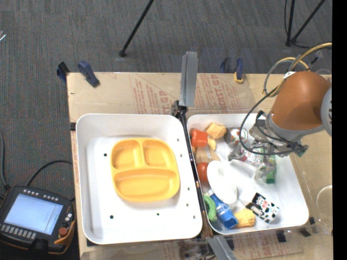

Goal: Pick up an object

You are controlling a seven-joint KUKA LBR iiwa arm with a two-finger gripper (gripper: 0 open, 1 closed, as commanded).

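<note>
The arm (301, 104) comes in from the right of the frame and hangs over the upper part of the right bin (299, 199). The tool (259, 155) is low among the things there, and I cannot tell its state. Just beside it lies a green packet (268, 172). Left of it are a white plate (223, 181), a red cup (198, 138) and a blue bottle (224, 213). The left bin (92, 221) holds a yellow tray (145, 168). Both bins stand on the surface (135, 88).
</note>
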